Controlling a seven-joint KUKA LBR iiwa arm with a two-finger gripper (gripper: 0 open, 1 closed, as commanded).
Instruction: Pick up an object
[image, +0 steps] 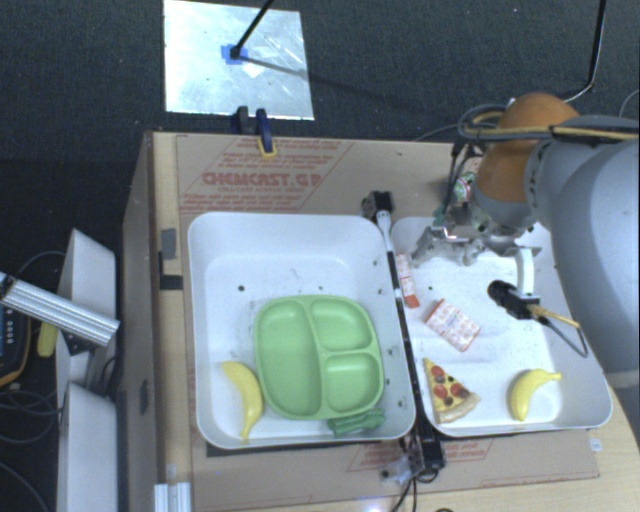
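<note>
Two shallow white bins sit side by side on the counter (300, 165). The grey arm (590, 200) reaches in from the right, and its jaws hang over the far part of the right bin (500, 350), close to the far wall and a little right of the divider between the bins; from this angle I cannot tell whether the jaws are spread or pressed together. Several loose things lie in the right bin. A slim red-and-white packet (405, 280) lies along the left wall, a red-and-white patterned box (452, 325) sits near the middle, a toy pizza slice (447, 388) rests in the near left corner, and a yellow banana (530, 392) lies toward the near right. All four lie nearer than the jaws and apart from them. The left bin (280, 260) holds a green divided plate (318, 357), with a second banana (244, 395) just beside the plate's near left edge. A small green item (355, 422) rests against the plate's near rim.
</note>
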